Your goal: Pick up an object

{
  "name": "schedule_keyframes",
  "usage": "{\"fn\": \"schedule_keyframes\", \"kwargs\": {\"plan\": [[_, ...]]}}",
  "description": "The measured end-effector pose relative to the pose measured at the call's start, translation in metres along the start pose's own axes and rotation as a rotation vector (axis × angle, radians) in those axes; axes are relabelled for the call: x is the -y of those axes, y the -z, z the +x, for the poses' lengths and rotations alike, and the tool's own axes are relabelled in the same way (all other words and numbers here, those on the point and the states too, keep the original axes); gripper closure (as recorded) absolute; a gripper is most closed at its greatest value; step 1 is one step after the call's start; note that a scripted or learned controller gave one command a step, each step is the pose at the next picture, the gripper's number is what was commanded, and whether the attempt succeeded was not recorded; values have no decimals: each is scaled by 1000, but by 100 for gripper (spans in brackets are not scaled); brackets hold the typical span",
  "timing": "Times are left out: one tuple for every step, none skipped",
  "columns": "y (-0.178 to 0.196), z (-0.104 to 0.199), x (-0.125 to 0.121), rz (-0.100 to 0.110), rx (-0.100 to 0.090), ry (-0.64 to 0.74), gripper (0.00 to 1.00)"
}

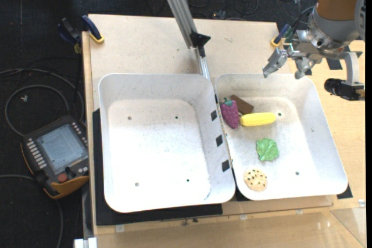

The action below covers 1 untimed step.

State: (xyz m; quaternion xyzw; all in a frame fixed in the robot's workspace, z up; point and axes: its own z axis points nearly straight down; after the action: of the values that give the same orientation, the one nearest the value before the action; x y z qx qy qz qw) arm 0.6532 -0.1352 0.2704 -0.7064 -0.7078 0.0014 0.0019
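Camera view: we see the right bin (325, 142) holding a yellow banana (258, 119) near its centre, purple grapes (230, 114) at its nine o'clock, and a green leaf (267, 149) at six. Our gripper (287, 67) hovers at twelve, jaws spread and empty. Crowding may spoil a grasp.
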Motion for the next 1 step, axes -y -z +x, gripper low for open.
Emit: {"fn": "schedule_keyframes", "kwargs": {"plan": [[3,0,-1,-5,1,1,0]]}}
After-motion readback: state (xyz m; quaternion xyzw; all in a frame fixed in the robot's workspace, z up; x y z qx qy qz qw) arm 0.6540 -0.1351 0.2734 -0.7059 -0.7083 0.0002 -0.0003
